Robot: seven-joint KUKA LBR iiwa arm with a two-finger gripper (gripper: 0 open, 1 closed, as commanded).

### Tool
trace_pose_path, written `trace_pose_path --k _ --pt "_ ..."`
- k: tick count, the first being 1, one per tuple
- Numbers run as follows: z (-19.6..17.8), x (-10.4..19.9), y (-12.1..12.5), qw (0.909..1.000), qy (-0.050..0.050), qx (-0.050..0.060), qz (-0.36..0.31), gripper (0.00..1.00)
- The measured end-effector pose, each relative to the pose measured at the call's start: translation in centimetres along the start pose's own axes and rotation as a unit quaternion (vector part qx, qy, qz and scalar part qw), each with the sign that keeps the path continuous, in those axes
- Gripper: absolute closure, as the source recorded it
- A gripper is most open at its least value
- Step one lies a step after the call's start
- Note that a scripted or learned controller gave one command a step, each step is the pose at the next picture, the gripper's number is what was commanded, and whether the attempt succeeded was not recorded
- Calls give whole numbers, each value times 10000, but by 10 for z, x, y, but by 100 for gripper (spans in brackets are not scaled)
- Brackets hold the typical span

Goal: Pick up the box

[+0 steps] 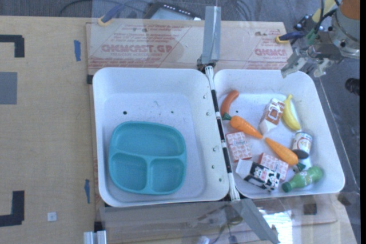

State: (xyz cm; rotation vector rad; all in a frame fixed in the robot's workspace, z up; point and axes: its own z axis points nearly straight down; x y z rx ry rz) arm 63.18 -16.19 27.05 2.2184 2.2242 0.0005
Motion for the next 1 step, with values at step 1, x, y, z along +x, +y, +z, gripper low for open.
trace_pose_path --k 1 --pt "140 26 -14 9893 5 12 1459 0"
